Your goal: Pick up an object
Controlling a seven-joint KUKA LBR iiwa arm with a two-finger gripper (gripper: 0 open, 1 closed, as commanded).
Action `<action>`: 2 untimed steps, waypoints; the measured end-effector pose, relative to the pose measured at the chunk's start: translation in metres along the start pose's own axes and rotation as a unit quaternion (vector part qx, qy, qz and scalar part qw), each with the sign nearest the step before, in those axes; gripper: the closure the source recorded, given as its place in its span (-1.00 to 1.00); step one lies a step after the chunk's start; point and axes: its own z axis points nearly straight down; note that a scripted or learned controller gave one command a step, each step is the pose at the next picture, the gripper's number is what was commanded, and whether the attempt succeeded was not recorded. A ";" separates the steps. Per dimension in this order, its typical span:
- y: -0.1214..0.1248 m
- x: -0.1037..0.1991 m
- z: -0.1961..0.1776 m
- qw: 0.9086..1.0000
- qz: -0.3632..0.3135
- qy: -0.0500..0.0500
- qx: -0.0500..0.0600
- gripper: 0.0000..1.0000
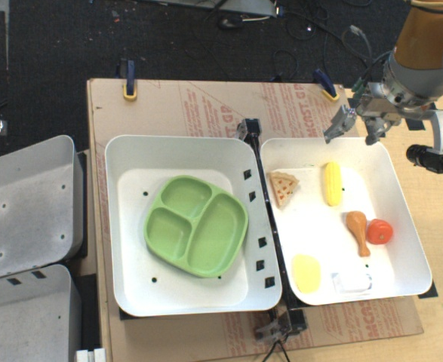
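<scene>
My gripper (356, 130) hangs open above the back edge of the right bin (402, 202), with nothing between its fingers. Below it in that bin lie a yellow corn cob (332, 183), a waffle-like pizza slice (283, 187), an orange drumstick (358, 231), a red tomato (379, 231), a pale yellow piece (306, 272) and a clear whitish item (353, 281). The corn cob is the nearest to the gripper, a little to the front and left of it.
The left bin (123, 202) holds a green divided plate (197, 225). Black clips run along the divider (263, 202) between the bins. Two clamps (130, 81) hold the cardboard board at the back. White bin lids (25, 202) lie at far left.
</scene>
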 end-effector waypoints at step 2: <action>0.003 0.003 0.037 1.000 -0.001 -0.001 -0.003 -1.00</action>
